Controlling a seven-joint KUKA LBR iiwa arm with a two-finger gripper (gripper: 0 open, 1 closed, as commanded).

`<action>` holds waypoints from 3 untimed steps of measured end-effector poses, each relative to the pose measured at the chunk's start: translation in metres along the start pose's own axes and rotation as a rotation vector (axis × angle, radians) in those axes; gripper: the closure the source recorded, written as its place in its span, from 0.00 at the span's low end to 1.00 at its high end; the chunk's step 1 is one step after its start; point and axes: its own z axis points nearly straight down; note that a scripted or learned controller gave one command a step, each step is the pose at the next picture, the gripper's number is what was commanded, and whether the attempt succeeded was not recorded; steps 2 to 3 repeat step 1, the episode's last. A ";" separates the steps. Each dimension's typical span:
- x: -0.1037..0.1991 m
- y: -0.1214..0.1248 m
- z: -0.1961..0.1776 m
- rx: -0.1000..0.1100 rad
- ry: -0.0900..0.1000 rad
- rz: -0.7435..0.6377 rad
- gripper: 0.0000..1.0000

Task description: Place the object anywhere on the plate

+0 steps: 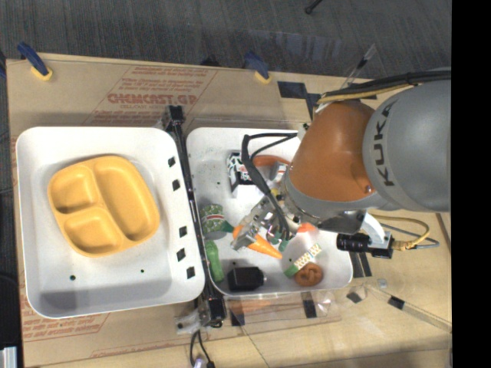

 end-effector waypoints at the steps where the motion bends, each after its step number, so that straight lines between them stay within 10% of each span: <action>1: 0.000 0.000 0.000 0.000 0.000 0.000 0.00; 3: 0.000 0.000 0.000 0.000 0.000 0.000 0.00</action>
